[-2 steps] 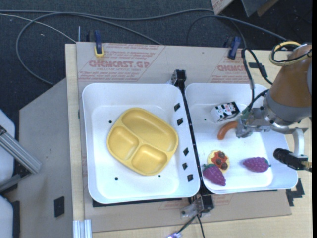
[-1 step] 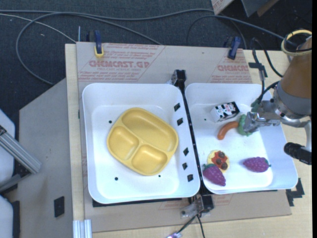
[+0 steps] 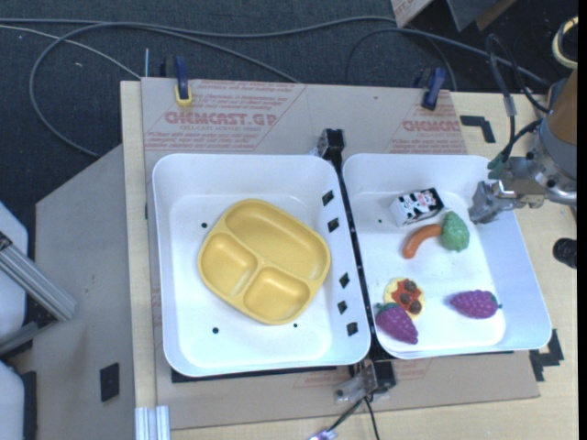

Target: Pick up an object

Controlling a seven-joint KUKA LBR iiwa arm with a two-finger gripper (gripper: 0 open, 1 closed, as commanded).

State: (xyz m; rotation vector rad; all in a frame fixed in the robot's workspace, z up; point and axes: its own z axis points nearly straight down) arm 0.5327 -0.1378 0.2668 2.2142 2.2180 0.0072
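Six small toys lie in the right bin (image 3: 514, 273), and any of them could be the thing to pick up. The green broccoli toy (image 3: 455, 232) is the one nearest the tool (image 3: 486, 203), which hangs just to the right of it and a bit higher in the picture, at the bin's far right side. Nobody can tell from here if the tool is open or closed, and nothing shows between its tips.

What could go wrong? The orange carrot toy (image 3: 422, 240) touches the broccoli toy on its left, so the tool might push both or grab the wrong one. The toys look smooth and round, so one could slip out or roll away. The tool is also close to the bin's wall and might bump it.

Up and left of the broccoli toy lies a black-and-white box (image 3: 416, 205). Below it are a purple grape bunch (image 3: 474, 303), a little pizza toy (image 3: 404, 294) and another purple grape bunch (image 3: 396, 324) touching the pizza.

Far left of the broccoli toy, the left bin (image 3: 183, 200) holds one yellow tray (image 3: 264, 260) with three parts. Both bins sit on the desk (image 3: 229, 108).
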